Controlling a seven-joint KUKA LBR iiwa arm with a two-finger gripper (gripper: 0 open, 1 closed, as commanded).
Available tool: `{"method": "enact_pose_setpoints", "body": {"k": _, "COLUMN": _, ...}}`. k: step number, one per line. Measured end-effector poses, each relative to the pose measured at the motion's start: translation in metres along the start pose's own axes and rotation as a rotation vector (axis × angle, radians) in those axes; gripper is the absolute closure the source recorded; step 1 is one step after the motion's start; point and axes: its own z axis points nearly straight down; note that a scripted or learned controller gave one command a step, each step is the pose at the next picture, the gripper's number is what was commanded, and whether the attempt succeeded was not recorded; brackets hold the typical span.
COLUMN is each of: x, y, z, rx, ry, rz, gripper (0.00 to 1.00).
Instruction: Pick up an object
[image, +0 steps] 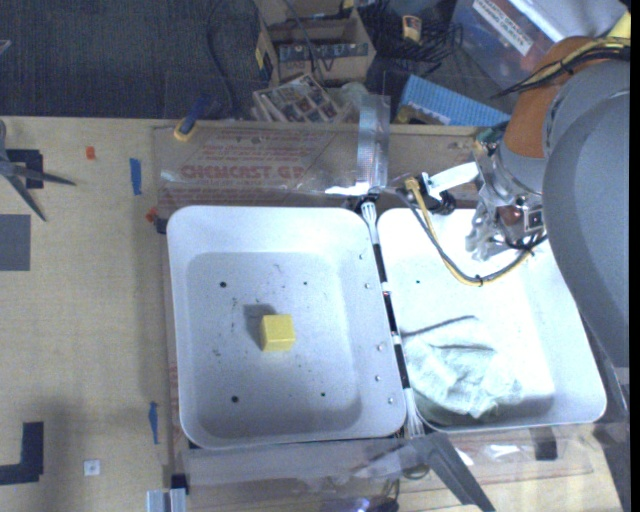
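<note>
Two white bins sit side by side on the bench (80, 300). The left bin (200, 235) holds a small yellow cube (278, 332), which rests on the bin floor a little below and right of centre, well apart from every wall. It casts a short shadow toward its upper left. Dark specks and a few small holes dot the floor around it.

The right bin (560, 330) holds a crumpled white cloth (462, 374) near its front edge, close to the wall shared with the left bin. A thin dark line lies on the floor just above the cloth.

The arm (590, 150) reaches in from the right, grey, with its orange band (535, 105) near the top. The gripper (487, 243) hangs over the rear part of the right bin, pointing down, and nothing shows between its fingers; how far they are spread I cannot tell at this size. A yellow and black cable (445, 255) loops from the bins' rear junction across the bin floor toward the gripper.

The gripper is well apart from the cube, which lies in the other bin, and also apart from the cloth.

Behind the bins lies a sheet of clear plastic (260, 165) with red lettering, and blue tape marks (135, 175) show on the bench at left.
</note>
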Motion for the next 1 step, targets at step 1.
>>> {"method": "enact_pose_setpoints", "body": {"k": 1, "x": -0.0370, "y": 0.0711, "z": 0.0886, "rx": -0.002, "ry": 0.004, "rz": -0.123, "gripper": 1.00}}
